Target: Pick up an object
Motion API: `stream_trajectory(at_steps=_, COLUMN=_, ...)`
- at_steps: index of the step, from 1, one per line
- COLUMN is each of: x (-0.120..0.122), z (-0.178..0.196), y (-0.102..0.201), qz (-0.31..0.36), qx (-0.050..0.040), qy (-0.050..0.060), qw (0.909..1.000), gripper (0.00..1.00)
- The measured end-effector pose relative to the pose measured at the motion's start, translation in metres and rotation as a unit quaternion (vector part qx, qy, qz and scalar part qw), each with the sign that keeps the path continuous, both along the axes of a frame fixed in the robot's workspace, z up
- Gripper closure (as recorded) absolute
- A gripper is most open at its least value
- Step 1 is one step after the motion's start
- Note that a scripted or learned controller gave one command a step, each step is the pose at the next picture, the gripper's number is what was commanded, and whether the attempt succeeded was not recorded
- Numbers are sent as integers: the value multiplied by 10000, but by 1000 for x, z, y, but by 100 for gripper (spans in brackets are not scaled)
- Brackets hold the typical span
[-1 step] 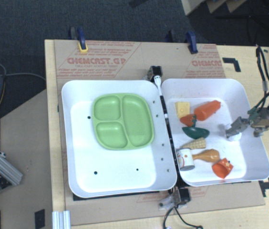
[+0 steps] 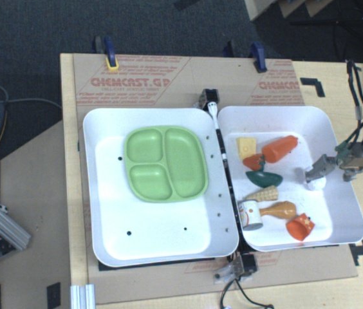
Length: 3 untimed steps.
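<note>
The right bin [image 2: 336, 126] holds several toy foods. A yellow cheese wedge [image 2: 246, 147] and an orange carrot [image 2: 279, 148] lie at the back. Below them are a red pepper with a green stem [image 2: 254, 162], a dark green piece [image 2: 264, 178] and a corn cob [image 2: 262, 194]. Toward the front lie a small can [image 2: 250, 214], a brown drumstick [image 2: 278, 210] and a red piece [image 2: 300, 226]. My gripper [image 2: 315, 176] reaches in from the right, low over the bin's right side. It is to the right of the toys and apart from them.
In the left bin [image 2: 101, 192] a green divided plate [image 2: 166, 163] lies toward the back. The bins' shared wall [image 2: 223, 172] runs between them. Cables [image 2: 356, 102] hang at the right edge. Blue clamps [image 2: 110, 50] hold the board's far edge.
</note>
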State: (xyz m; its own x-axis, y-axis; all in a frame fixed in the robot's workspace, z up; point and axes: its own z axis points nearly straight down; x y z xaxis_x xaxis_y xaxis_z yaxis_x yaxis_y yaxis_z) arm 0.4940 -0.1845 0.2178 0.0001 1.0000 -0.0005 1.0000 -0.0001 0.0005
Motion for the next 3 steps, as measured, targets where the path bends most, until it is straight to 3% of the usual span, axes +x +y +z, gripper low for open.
stream_trajectory(at_steps=3, x=4, z=-136, y=-10, qz=-2, qx=16, qy=28, qw=10000, gripper=0)
